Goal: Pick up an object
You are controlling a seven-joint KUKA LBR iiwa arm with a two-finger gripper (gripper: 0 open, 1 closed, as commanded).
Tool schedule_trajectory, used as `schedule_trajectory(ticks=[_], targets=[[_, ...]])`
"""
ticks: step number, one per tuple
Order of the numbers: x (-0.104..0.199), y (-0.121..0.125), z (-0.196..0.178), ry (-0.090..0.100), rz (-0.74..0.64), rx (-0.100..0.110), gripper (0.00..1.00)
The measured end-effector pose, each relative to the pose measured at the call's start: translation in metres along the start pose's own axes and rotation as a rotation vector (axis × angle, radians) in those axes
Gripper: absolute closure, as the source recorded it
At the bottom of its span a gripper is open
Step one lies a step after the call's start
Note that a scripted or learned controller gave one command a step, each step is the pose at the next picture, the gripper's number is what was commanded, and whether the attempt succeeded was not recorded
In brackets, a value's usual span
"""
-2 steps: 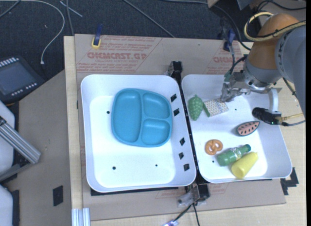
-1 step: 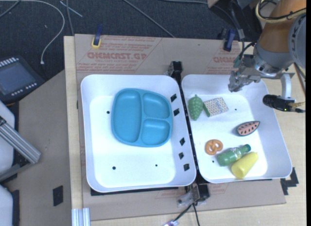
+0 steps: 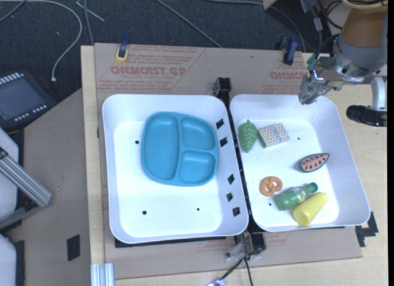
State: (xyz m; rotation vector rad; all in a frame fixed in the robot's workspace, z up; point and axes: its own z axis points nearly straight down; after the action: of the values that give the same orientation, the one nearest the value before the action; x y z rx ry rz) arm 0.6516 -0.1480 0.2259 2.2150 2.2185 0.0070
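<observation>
The arm point(image 3: 363, 26) is cut off by the top and right edges at two o'clock. Its gripper point(image 3: 309, 91) is too small and dark to read. The green bottle point(image 3: 294, 196) lies partly behind the yellow bottle point(image 3: 309, 210).

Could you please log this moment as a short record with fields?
left bin: blue three-compartment plastic tray
right bin: green bumpy toy, speckled square pad, watermelon slice toy, orange pretzel toy, green bottle, yellow plastic piece
gripper: over right bin's far rim, holding nothing visible
</observation>
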Motion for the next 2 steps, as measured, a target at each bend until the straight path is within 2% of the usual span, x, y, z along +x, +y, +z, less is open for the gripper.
schedule_trajectory(ticks=[1, 2], targets=[[0.000, 0.002, -0.046, 0.000, 0.000, 0.000, 1.00], [0.050, -0.015, -0.030, 0.004, -0.003, 0.012, 1.00]])
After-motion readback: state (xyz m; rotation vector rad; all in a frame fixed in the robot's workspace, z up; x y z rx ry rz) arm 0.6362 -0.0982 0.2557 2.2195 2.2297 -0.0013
